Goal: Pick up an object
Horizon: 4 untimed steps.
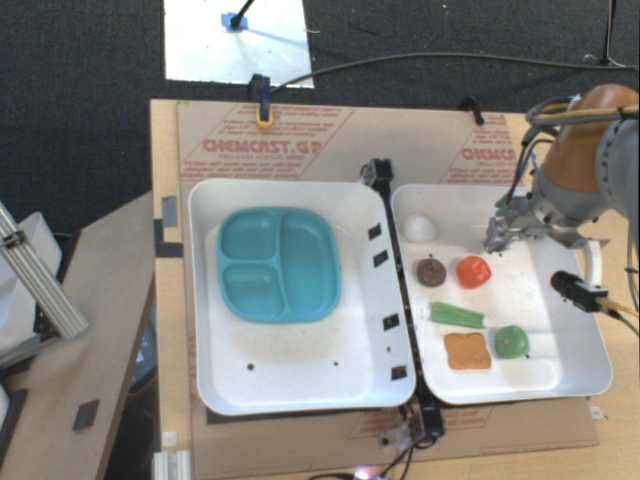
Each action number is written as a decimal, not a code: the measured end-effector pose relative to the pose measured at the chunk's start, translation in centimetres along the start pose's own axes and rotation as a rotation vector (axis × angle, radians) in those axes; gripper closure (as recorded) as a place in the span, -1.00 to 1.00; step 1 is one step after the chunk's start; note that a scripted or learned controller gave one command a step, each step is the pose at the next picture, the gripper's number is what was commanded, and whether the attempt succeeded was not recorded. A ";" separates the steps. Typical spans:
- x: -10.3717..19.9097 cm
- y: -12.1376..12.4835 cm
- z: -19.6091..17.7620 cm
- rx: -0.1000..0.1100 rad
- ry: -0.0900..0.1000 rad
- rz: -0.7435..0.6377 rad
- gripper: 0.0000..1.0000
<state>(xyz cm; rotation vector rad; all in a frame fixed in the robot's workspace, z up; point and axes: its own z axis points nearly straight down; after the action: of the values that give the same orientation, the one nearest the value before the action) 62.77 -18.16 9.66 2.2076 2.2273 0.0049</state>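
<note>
While the gripper (497,236) hovers over the right bin (580,368) near the tomato (473,272), finger state unclear.

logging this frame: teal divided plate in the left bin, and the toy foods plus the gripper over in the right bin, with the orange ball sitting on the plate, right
Not quite. The camera view shows the orange ball in the right bin, beside the brown cookie, not on the plate. The teal divided plate is in the left bin, and the gripper is over the right bin.

The light brown wooden desk (170,298) holds a flat brown sheet with red letters (300,138). Two shallow white bins sit on the sheet, one at nine o'clock (200,368), one at three o'clock (590,368), touching.
</note>
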 end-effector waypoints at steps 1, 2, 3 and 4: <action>0.1 0.8 -4.6 -0.001 0.000 0.003 1.00; -0.7 0.9 -10.8 -0.003 -0.001 0.004 1.00; -0.7 1.1 -12.6 0.002 0.001 0.002 1.00; 4.7 0.3 -13.8 0.003 0.003 -0.001 1.00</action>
<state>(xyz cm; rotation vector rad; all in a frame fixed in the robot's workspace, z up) 62.93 -13.48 23.41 2.2099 2.2312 0.0053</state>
